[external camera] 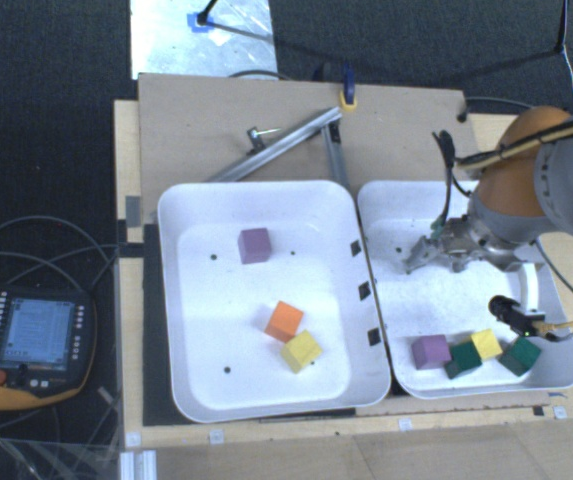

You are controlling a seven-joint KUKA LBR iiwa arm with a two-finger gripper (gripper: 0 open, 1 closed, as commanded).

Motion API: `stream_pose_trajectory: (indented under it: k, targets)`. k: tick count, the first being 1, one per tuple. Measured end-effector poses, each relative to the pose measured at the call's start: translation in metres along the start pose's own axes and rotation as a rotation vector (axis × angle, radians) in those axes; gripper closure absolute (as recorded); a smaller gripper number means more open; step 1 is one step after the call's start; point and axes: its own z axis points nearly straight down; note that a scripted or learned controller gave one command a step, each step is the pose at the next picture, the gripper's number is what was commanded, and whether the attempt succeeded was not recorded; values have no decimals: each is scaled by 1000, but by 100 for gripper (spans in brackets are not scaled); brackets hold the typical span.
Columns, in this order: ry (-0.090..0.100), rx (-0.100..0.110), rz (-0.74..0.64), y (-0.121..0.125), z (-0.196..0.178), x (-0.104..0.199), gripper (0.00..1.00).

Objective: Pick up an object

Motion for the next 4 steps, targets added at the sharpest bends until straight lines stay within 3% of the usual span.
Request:
stream_pose_trajectory:
  k: [1,4]
  targets:
    - [0,-5,-2,1,-12,0,100]
    - [-2,-9,-2,11,-176,4,100]
